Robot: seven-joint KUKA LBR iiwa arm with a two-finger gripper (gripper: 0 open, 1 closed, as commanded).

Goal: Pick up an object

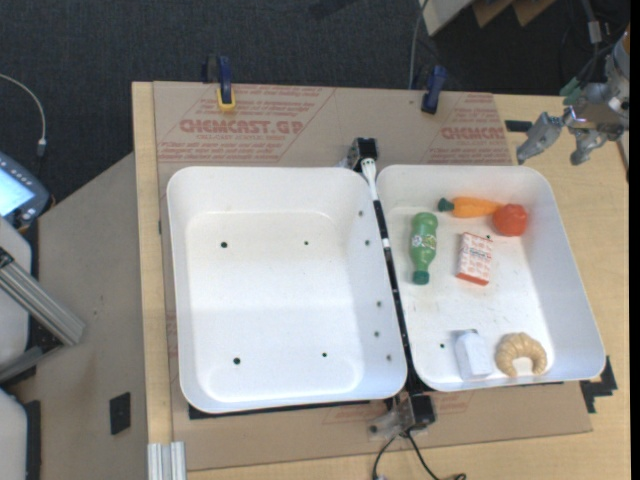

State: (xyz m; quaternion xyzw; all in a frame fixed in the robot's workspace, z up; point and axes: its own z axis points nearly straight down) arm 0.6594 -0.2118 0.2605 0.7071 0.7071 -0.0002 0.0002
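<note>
**Gripper parked off-bin, objects all in right bin**

Task objects all sit in the right bin. Green bottle lies lengthwise near the bin's left wall, cap end toward 6 o'clock. At about 3 o'clock from it, close but apart, a small red-and-white carton lies flat. Orange carrot sits at 12 o'clock of the carton, green tip pointing to 9 o'clock, near the bottle's top end. Red tomato-like ball is just beside the carrot's right end, looks touching. Down at 6 o'clock of the bin, a croissant rests near the front wall, with a pale grey-white block just beside it at 9 o'clock; can't tell if they touch.

Gripper hangs at roughly 1 o'clock from the right bin, outside its rim, above the cardboard sheet. Two fingers are spread apart, nothing between them. Well apart from every object.

Left bin sits at 9 o'clock of the right bin, walls touching along the middle seam. A yellow clamp and a blue clamp pin the cardboard at its 12 o'clock edge.
</note>
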